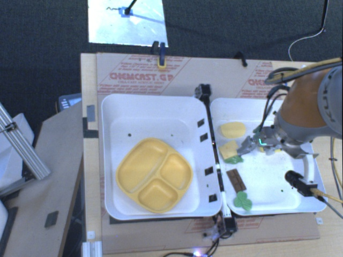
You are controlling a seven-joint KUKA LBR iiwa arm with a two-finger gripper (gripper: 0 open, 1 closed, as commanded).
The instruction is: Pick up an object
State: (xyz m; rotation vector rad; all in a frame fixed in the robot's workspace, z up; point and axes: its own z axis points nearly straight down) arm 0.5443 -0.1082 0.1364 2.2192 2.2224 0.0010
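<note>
The tabletop [64, 143] is pale wood, with a brown printed cardboard sheet [177, 71] lying under both bins; beyond its far edge is dark carpet with a shiny square plate [127, 15].

The left bin [115, 111] is a shallow white plastic tub with rounded corners. A yellow tray [154, 174] with three compartments sits in its near half, tilted as a diamond; white floor shows all around it, widest along the far side.

The right bin [268, 189] touches the left along a black clipped seam [211, 143]. Its near right floor is bare; its things crowd the left half.

The arm [308, 106], grey with an orange band, comes in from the right over the right bin's far right part, cables looping above it.

The pincer [251, 145] hangs low over the middle of the right bin, pointing left; whether its fingers are apart or together cannot be told, and nothing is seen between them.

A pale yellow oval [233, 129] lies just far left of the pincer. A yellow wedge [229, 150], soft-looking, lies just left of it, with a green scrap [235, 158] at its near edge. A flat brown bar [236, 180] lies nearer, by the seam. A green leafy piece [242, 201] sits at the near left corner.
</note>
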